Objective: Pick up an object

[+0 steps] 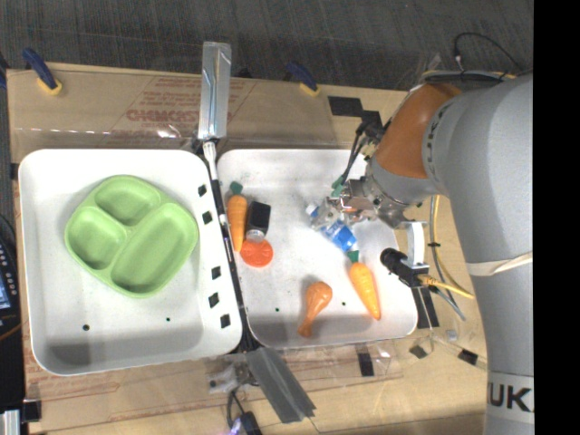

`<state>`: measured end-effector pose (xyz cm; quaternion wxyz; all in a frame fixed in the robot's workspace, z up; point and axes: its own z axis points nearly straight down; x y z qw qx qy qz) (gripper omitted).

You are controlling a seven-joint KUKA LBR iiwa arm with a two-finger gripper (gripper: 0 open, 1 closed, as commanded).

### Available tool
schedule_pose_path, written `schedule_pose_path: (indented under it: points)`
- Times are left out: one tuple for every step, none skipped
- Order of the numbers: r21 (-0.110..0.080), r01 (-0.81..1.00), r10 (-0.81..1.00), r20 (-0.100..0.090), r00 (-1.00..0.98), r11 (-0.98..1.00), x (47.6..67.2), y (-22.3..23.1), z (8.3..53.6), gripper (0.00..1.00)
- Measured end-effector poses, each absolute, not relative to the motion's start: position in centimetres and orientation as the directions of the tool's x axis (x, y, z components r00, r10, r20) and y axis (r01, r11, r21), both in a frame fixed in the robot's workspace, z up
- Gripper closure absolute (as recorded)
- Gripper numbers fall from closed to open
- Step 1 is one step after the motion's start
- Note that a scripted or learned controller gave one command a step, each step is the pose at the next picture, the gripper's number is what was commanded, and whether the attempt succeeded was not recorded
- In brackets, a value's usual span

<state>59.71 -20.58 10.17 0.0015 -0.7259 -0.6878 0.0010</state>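
dark ribbed floor, cardboard-topped bench, blue clamps

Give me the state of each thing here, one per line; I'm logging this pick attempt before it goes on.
green divided plate: lying flat in the left bin, compartments bare
carrot by the divider: lying flat
carrot near the right edge: lying flat
orange drumstick toy: lying on its side
blue bottle: tipped over beneath the claw
claw: low over the right bin, grip unclear

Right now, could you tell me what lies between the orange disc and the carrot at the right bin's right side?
In the camera view, the orange drumstick-shaped toy lies between the orange disc and the carrot, slightly lower in frame.
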Motion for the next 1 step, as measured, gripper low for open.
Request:
schedule_pose_path:
  points:
    - [-0.003,0.952,0.952,0.0,0.306,-0.306,58.2,-13.55,20.28,1.0]
